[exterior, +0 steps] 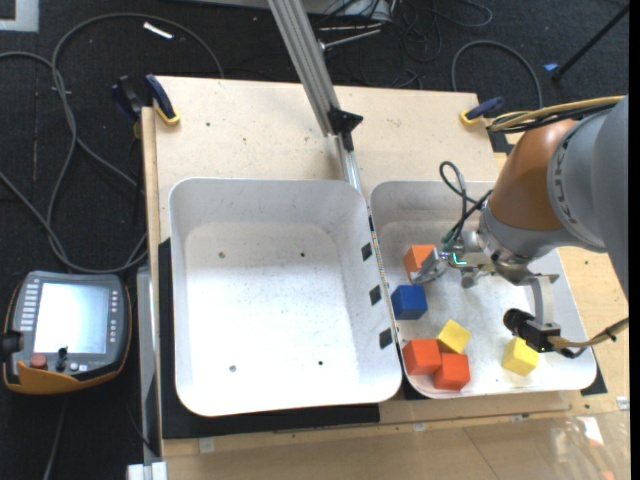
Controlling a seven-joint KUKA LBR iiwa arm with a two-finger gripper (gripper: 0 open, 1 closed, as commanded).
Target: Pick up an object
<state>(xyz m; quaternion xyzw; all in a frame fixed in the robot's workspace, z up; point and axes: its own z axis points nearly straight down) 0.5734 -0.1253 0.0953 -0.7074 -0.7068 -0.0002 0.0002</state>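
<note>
Robotics lab: teach pendant (66,330) on dark floor, loose cables (70,78), clamped plywood bench (260,128), aluminium camera mast (305,48).

One fixed camera looks down at a slant from above the tabletop (250,118). It stands far enough back to take in both white bins (190,208) and the surrounding floor (70,88).

No text, label or number is legible.

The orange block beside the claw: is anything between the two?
Nothing visible is. The gripper sits right beside the orange block in the right bin, with no other piece between them. The blue block lies just below, out of the way.
</note>
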